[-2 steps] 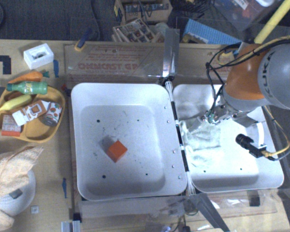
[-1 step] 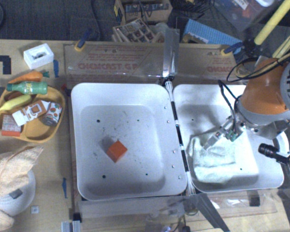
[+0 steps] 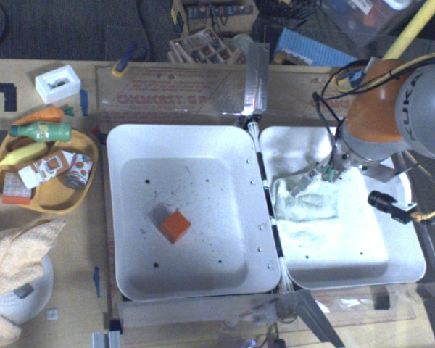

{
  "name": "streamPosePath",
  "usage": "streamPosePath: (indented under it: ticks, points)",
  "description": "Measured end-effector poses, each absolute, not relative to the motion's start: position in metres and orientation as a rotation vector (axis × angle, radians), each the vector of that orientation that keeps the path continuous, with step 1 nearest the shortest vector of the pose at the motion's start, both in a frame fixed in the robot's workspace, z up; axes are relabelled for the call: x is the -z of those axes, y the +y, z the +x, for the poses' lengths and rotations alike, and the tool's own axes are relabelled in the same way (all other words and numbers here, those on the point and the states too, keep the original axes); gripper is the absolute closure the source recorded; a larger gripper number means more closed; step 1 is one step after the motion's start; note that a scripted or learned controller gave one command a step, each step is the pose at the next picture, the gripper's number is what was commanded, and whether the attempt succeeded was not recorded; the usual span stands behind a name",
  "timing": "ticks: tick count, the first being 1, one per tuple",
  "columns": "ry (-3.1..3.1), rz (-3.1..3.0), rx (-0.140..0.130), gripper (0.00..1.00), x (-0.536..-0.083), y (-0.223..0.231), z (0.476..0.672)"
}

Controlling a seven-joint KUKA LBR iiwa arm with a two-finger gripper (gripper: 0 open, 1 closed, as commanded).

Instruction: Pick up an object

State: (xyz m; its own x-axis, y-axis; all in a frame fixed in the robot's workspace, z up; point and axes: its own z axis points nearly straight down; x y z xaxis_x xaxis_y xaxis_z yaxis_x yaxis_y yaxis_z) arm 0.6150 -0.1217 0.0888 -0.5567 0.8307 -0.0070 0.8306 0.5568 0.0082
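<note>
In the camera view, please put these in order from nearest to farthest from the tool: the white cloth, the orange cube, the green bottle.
From the tool, nearest first:
1. White cloth, right bin, directly under it.
2. Orange cube, left bin.
3. Green bottle, yellow bowl at far left.

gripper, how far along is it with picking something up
Done: the arm has reached into the right bin, and the gripper sits down at the white cloth. In hand: nothing visibly; whether the fingers have closed on the cloth can't be told. Left: lifting an object clear. The orange block lies untouched in the left bin.
</note>
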Motion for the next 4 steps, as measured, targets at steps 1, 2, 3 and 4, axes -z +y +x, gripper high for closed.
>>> streamPosePath:
  ticks: [1, 2, 3, 4]
  points:
    - [2.728, 1.565, 0.009, 0.0, -0.088, -0.114, 0.666]
    - [2.839, 1.335, -0.002, 0.0, -0.187, -0.082, 0.631]
    - [2.669, 1.658, 0.0, 0.0, -0.17, -0.114, 0.557]
    - [2.512, 1.879, -0.002, 0.0, -0.145, -0.107, 0.65]
